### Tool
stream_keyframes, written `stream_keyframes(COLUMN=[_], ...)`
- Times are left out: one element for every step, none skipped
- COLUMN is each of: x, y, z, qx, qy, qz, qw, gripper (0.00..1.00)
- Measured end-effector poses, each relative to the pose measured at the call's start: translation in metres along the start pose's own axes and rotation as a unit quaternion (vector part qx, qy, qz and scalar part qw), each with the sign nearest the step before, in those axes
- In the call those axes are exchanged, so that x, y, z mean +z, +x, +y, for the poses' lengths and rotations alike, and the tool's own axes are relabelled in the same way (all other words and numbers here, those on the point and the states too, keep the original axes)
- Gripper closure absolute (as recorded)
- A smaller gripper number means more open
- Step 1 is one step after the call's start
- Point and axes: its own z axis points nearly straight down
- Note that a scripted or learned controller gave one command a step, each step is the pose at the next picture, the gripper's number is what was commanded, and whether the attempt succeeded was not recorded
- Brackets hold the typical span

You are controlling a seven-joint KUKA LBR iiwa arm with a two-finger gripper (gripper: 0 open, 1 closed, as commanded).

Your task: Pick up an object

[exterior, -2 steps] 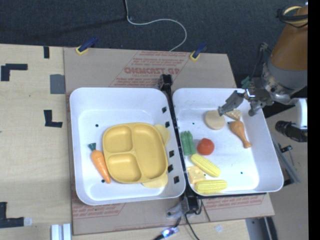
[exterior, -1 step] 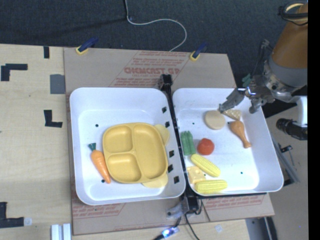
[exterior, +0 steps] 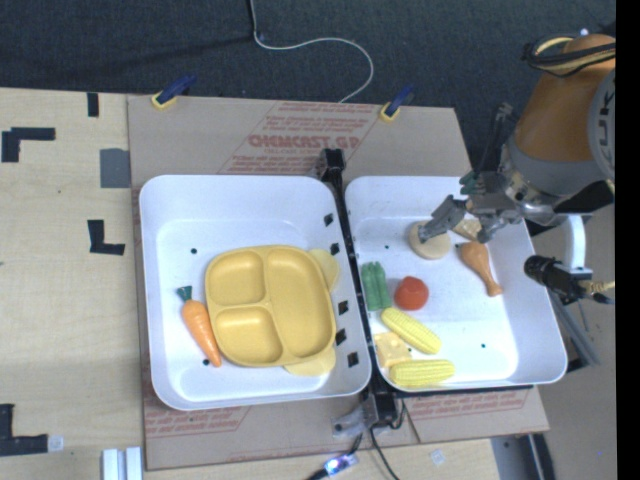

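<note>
End effector [exterior: 462,222] over right bin [exterior: 520,353], chicken drumstick [exterior: 480,265] just below

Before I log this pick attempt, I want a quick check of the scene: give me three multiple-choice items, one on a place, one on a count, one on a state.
1. Where does the carrot lie?
A. left bin, beside the yellow tray
B. right bin
C. on the cardboard

2. How many corn cobs are in the right bin?
A. one
B. two
C. four

3. How does the yellow tray sit?
A. flipped over
B. leaning on a wall
C. flat, compartments facing up

Answers:
1. A, it lies along the tray's left edge in the left bin.
2. B, one cob and another lie near the front.
3. C, its compartments show from above.
</note>
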Motion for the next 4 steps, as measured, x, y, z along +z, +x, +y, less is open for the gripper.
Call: stream_keyframes(x=[0.060, 0.114, 0.149, 0.137], y=[-0.007, -0.002, -0.001, -0.001], z=[-0.006, 0.002, 0.002, 0.003], qx=[0.000, -0.001, 0.000, -0.001], qy=[0.001, 0.000, -0.002, -0.003], qz=[0.000, 0.000, -0.001, -0.001], qw=[1.0000, 1.0000, 1.0000, 1.0000], gripper=[0.00, 0.00, 0.00, 1.00])
